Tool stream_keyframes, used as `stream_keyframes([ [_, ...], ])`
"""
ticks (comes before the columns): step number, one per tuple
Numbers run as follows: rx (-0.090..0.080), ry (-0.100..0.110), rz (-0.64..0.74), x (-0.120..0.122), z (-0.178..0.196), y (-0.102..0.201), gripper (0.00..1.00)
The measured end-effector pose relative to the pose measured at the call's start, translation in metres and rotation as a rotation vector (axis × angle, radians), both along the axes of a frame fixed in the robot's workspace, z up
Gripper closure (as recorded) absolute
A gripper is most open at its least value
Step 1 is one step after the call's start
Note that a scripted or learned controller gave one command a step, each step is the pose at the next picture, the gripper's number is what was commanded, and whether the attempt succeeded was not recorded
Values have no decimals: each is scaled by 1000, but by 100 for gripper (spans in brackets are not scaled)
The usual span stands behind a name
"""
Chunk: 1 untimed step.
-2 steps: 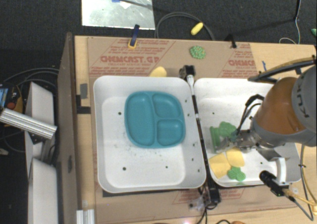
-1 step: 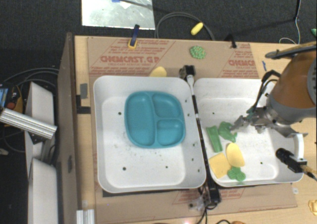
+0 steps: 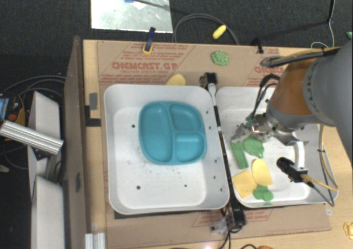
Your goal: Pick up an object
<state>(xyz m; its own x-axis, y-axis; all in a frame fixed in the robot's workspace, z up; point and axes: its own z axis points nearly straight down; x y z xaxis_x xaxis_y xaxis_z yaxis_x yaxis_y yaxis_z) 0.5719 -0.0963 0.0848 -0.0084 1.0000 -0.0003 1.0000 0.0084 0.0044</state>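
Note:
My gripper point(image 3: 249, 132) hangs low in the right bin point(image 3: 234, 102), near its left-middle part. Just below it lie a green leafy piece point(image 3: 254, 146) and a long green stick-shaped piece point(image 3: 239, 155). Nearer the front of the bin sit a yellow oval piece point(image 3: 262, 172), a yellow wedge point(image 3: 244, 183) and a small green piece point(image 3: 263, 193). The gripper's tip is right above the green leafy piece, and I cannot tell whether it touches it. The grey arm with its orange band point(image 3: 295, 91) covers the bin's right part.
A blue divided plate point(image 3: 172, 133) lies in the left bin point(image 3: 124, 187). Behind the bins, on the cardboard, are a yellow piece point(image 3: 176, 81) and a green dotted ball point(image 3: 220, 58). A black divider strip point(image 3: 218, 132) runs between the bins.

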Motion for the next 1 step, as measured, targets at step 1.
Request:
stream_keyframes([
  [1,0,-6,-4,1,15,-3,100],
])
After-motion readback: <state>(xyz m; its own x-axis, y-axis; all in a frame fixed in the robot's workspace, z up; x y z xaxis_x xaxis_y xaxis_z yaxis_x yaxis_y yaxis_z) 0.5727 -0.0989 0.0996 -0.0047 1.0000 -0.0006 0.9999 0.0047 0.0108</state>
